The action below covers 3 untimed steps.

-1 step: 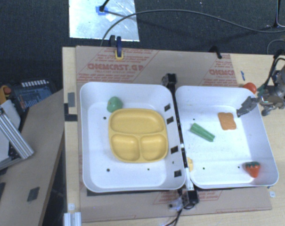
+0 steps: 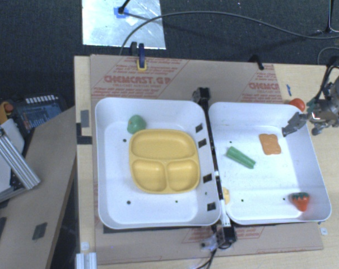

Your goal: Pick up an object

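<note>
In the right bin (image 2: pixel 309 167) lie a green stick-shaped piece (image 2: pixel 240 157), an orange flat piece (image 2: pixel 269 144) and a red and green toy (image 2: pixel 301 200) in the near right corner. A small yellow bit (image 2: pixel 226 195) rests by the bin's left wall. My gripper (image 2: pixel 295 124) hangs over the bin's far right side, just to the right of the orange piece and apart from it. Nothing shows in its grasp. A red-orange ball (image 2: pixel 296 103) sits at the bin's far right rim, just behind the gripper.
The left bin (image 2: pixel 110 167) holds a yellow divided plate (image 2: pixel 163 160) and a green round piece (image 2: pixel 137 123) behind it. A black clamp (image 2: pixel 203 94) joins the bins at the far edge. Cables cross the dark floor beyond the bench.
</note>
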Tool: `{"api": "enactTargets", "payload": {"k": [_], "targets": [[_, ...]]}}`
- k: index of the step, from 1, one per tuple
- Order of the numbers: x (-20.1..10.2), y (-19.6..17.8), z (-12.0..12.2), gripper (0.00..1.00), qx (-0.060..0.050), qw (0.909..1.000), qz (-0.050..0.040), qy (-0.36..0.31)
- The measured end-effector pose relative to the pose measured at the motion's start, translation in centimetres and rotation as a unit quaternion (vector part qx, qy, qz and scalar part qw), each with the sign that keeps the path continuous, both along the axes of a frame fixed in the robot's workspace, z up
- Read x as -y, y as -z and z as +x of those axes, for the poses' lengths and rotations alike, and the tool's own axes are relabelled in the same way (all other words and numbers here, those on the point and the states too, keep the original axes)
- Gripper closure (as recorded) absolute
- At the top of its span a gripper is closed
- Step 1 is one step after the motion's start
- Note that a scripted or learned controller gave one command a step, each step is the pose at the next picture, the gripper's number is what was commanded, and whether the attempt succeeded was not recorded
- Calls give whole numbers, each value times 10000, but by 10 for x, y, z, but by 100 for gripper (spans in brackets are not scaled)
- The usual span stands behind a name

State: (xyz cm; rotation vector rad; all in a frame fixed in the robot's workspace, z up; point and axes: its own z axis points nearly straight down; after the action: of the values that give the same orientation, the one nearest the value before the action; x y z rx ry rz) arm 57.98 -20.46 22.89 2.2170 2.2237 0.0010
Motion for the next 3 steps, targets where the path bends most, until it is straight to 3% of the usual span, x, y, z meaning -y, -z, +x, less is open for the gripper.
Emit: {"api": "enactTargets", "payload": {"k": [2, 3], "targets": [[-5, 123, 2, 0, -10, 10000, 4, 10], [-5, 145, 3, 0, -2, 10000, 1, 12]]}}
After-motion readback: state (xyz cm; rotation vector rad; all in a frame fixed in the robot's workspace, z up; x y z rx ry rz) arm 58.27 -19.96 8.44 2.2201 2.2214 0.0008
